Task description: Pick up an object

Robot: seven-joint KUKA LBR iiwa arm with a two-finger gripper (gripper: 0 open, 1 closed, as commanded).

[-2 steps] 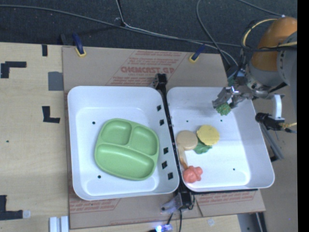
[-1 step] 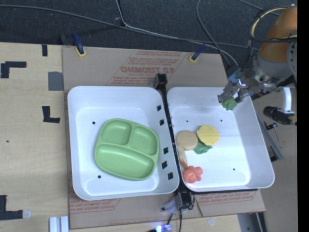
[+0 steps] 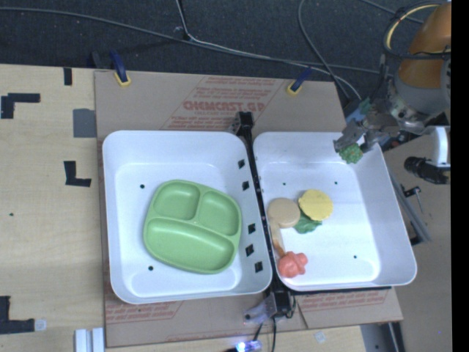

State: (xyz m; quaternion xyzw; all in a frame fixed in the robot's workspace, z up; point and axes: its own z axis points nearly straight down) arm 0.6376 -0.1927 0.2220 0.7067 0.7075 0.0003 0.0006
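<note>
Cut off at the right edge of the frame: most of the arm (image 3: pixel 425 42), grey with its orange band. Hard to make out at upper right: the gripper (image 3: pixel 355 142), fingers closed on a small green object (image 3: pixel 352 152), held over the far right corner of the right bin (image 3: pixel 388 218). Lying in that bin, lower left: a tan round piece (image 3: pixel 283 213), a yellow piece (image 3: pixel 316 204) overlapping a dark green scrap (image 3: pixel 307 225), and an orange-red toy (image 3: pixel 292 264). Resting in the left bin (image 3: pixel 124 189): a green divided plate (image 3: pixel 193 226), three compartments. Printed in red on the cardboard (image 3: pixel 212 101) beneath, partly legible: "CHEMCAST GP".
</note>
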